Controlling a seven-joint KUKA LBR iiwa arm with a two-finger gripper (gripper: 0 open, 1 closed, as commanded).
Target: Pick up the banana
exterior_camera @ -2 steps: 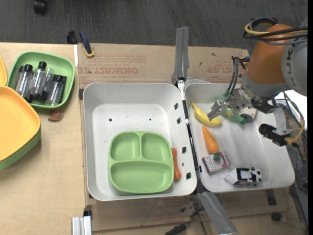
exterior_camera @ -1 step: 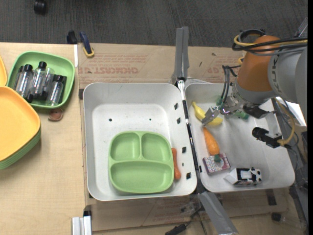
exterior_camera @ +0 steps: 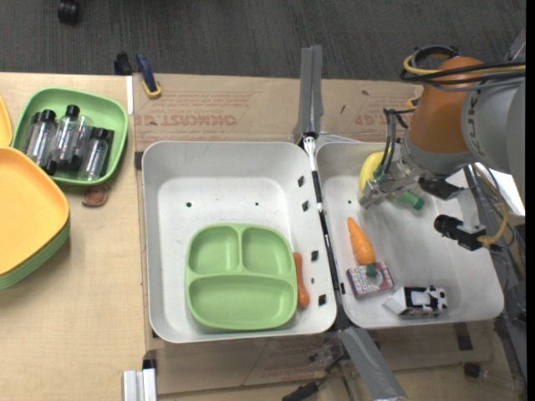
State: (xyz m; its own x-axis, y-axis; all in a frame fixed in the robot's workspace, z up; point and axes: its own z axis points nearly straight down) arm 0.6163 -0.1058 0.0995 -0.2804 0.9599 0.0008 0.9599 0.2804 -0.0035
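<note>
Reaching down into my right bin (exterior_camera: 476,303), my claw (exterior_camera: 378,189) is sitting beyond the milk carton (exterior_camera: 420,301), the small pink packet (exterior_camera: 369,279) and the carrot (exterior_camera: 360,241), its fingers too hidden to read, touching the banana (exterior_camera: 370,170) lying against the far wall.

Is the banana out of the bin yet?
No. The banana lies inside the right bin, at its far wall, beside the end effector.

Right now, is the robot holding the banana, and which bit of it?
It cannot be told. The gripper is down right at the banana in the right bin, hiding most of it, so no hold is visible.
</note>
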